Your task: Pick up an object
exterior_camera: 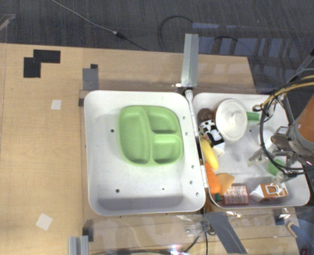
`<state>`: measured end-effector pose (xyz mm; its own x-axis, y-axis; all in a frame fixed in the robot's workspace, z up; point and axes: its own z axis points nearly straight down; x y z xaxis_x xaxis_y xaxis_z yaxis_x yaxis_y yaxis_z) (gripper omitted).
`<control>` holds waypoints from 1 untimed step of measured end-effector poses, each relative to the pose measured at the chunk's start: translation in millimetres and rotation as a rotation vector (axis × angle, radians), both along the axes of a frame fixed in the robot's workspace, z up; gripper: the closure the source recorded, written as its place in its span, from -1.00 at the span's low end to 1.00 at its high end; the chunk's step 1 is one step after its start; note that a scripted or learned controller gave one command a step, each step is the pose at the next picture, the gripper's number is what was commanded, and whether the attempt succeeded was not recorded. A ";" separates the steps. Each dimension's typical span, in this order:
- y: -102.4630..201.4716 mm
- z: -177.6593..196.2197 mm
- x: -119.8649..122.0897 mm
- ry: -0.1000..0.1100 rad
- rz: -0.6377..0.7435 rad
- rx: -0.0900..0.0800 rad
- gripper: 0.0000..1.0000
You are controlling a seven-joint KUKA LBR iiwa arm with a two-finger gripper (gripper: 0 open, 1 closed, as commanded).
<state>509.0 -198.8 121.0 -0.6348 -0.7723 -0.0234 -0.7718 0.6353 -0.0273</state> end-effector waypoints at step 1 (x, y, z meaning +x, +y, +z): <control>17.3 -31.2 16.0 0.017 0.042 -0.003 -1.00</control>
<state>525.0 -181.5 89.8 -0.6019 -0.7985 -0.0102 -0.7983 0.6020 -0.0160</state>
